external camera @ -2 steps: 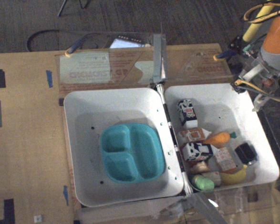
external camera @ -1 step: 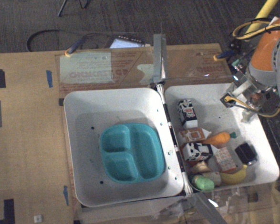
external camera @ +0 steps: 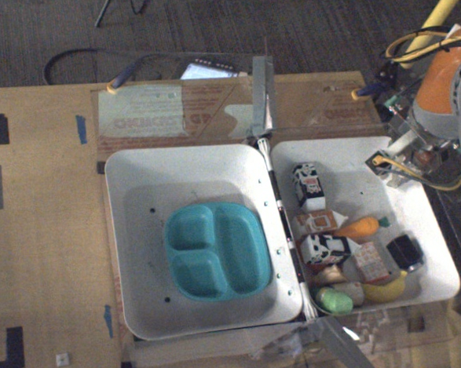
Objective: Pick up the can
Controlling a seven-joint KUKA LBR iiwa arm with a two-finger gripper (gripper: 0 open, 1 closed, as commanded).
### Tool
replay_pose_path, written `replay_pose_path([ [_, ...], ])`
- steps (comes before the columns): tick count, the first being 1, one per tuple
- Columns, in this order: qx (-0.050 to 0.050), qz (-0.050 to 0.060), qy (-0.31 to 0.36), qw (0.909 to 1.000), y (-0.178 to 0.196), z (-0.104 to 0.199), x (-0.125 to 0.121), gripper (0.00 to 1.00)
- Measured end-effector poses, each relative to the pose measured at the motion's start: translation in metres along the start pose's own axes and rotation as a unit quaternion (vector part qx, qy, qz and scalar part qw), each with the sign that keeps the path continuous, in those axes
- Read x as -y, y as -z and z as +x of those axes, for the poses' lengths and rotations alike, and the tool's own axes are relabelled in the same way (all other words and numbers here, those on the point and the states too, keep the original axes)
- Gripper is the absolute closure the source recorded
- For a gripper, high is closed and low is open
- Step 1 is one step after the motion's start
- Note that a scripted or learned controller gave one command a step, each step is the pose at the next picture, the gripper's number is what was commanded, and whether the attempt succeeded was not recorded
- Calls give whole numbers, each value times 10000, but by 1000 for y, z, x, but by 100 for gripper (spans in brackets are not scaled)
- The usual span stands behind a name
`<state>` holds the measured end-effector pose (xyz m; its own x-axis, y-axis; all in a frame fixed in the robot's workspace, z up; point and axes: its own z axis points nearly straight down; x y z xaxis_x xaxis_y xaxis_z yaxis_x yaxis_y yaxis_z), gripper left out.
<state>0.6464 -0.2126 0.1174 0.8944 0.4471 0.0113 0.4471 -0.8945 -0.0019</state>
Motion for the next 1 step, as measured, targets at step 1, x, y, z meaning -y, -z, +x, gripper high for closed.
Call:
replay_pose_path([
  [1, 51, -19, -1295, 9916, 124, 0, 0, 100],
])
